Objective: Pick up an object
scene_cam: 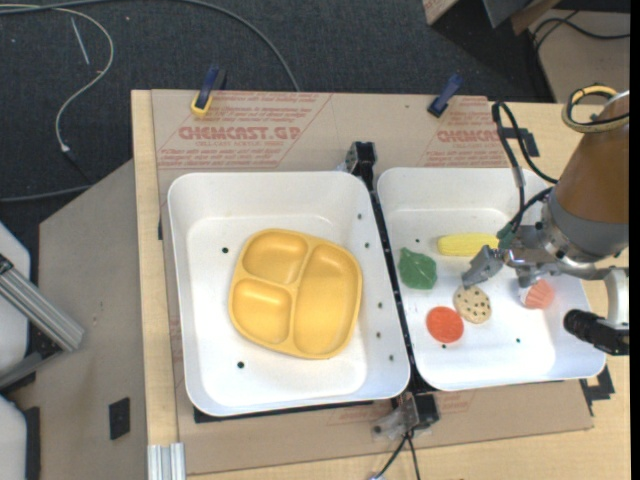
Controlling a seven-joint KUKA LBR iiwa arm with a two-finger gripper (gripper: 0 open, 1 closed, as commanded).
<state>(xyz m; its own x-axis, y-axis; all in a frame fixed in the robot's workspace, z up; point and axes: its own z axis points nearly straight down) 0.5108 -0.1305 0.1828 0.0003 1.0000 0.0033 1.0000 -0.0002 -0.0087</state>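
The right bin (500,366) holds several small objects. A yellow corn cob (463,245) lies near its middle, with a green leafy piece (417,268) to the left of it. Below them are a tan cookie with dark chips (474,305) and a red tomato (445,324). A pink-orange piece (541,295) lies further right, partly hidden by the arm. My gripper (503,274) hangs low over this bin, open, with nothing between its fingers. One grey finger (480,266) stands just above the cookie; the other is close to the pink-orange piece.
A yellow divided plate (297,293) lies in the left bin (182,203). A black ridge (385,268) with clamps separates the two bins. Cables (515,158) run along the right bin's far edge, and blue clips (208,88) hold the cardboard base.
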